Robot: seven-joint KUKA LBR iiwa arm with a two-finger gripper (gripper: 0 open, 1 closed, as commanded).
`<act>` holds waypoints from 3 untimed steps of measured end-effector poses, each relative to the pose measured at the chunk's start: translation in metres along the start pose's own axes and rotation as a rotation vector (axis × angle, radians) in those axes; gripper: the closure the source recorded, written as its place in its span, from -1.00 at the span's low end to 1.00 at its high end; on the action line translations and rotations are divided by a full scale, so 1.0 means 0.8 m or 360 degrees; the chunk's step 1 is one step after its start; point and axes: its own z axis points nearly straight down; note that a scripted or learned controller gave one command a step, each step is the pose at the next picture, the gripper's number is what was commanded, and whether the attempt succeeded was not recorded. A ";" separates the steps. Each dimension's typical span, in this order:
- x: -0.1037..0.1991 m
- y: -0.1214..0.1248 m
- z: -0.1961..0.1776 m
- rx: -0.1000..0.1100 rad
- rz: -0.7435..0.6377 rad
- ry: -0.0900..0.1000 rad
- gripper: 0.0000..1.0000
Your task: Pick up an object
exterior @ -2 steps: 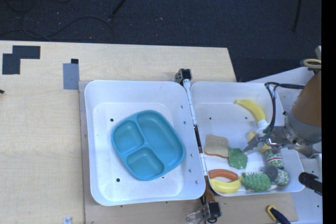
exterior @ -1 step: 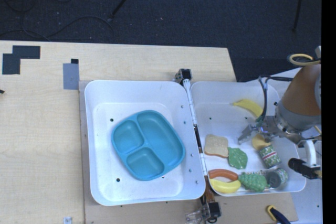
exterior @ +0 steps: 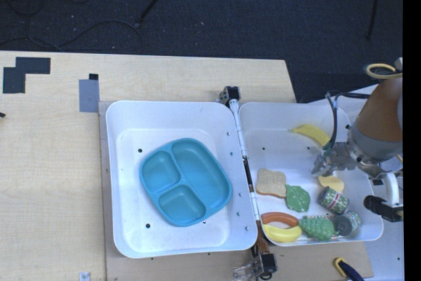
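Yellow plastic banana (exterior: 312,133) lies in the right bin (exterior: 276,116), near its far wall, with its long axis going from the upper left to the lower right and its curve bending downward. The gripper (exterior: 331,165) is low over the same bin, just beside the lower end of the banana and right above a small yellow piece (exterior: 331,182); whether its fingers are apart or together I cannot tell, because they are dark and blurred against the bin. No object is seen between them.

The arm (exterior: 381,120) comes in from the right edge, with its orange band above the grey wrist, and it leans down toward the left.

Near the front of this bin lie a slice of toast (exterior: 271,182), a green leafy piece (exterior: 297,197), a small can (exterior: 333,200) whose label is too small to read, a red sausage (exterior: 279,217), a second yellow fruit (exterior: 281,232) and a green bumpy piece (exterior: 318,228).

The left bin (exterior: 125,141) holds a blue divided plate (exterior: 185,181).
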 end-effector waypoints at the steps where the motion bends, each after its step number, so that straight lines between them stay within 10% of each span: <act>1: -0.005 -0.011 -0.044 0.0016 0.0008 0.0001 1.00; 2: -0.005 -0.011 -0.044 0.0017 0.0008 0.0001 -1.00; 3: 0.001 -0.064 -0.042 0.0017 0.0002 0.0002 -1.00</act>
